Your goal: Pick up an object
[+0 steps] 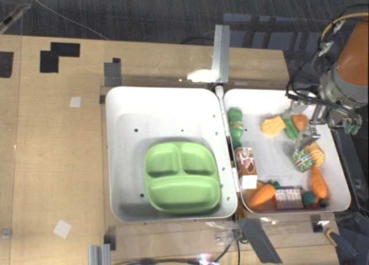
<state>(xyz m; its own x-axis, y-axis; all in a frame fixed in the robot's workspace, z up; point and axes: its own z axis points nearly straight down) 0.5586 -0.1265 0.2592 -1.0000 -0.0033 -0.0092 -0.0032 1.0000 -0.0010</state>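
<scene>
You will find the two-finger metal gripper (306, 136) low over the right shallow white plastic bin (262, 148), its grey fingers pointing down and toward the left; whether they are parted or closed cannot be made out against the clutter beneath, and nothing is seen clamped between them. Directly under the fingertips lies a small green-and-white patterned packet (302, 159), with a ridged yellow toy piece (316, 154) touching its right side; contact between fingers and packet cannot be confirmed. Just beside the gripper on the far side sit a round orange toy fruit (299, 122) and a ribbed yellow toy corn piece (273, 125). Note a smooth orange toy carrot (318, 183) along the right wall, a second orange carrot (262, 195) at the near wall, a dark red rectangular packet (287, 197) beside it, a brown-and-white carton (246, 163) and a green plastic bottle (235, 121) against the left wall. The left white bin (124, 114) bears a glossy green moulded tray with three compartments (182, 176). The grey arm with its orange band (353, 59) enters from the right, wrist bent downward into the bin.
</scene>
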